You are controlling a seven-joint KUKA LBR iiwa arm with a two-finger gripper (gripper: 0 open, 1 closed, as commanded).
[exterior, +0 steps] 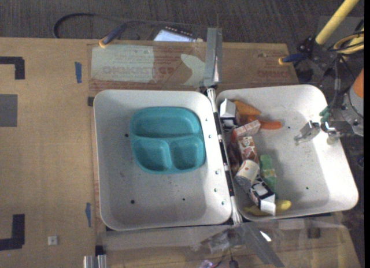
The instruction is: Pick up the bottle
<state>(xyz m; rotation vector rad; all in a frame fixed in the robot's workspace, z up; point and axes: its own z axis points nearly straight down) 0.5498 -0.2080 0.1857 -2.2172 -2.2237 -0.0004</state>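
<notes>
Left of the gripper (307, 131), whose finger spread I cannot tell, bare bin floor (300, 168) stretched to clutter (254, 163) along the far wall.

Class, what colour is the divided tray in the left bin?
Teal, seen in the camera view: the three-compartment tray lies in the left bin.

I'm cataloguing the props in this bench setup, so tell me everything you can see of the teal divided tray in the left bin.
The teal divided tray looks like moulded plastic with rounded corners and a raised rim. It has three compartments: one long one along the far side and two smaller ones side by side along the near side. It lies flat, right way up, on the floor of the left bin, set toward the far half and turned slightly askew. Nothing sits in it or touches it besides the bin floor.
</notes>
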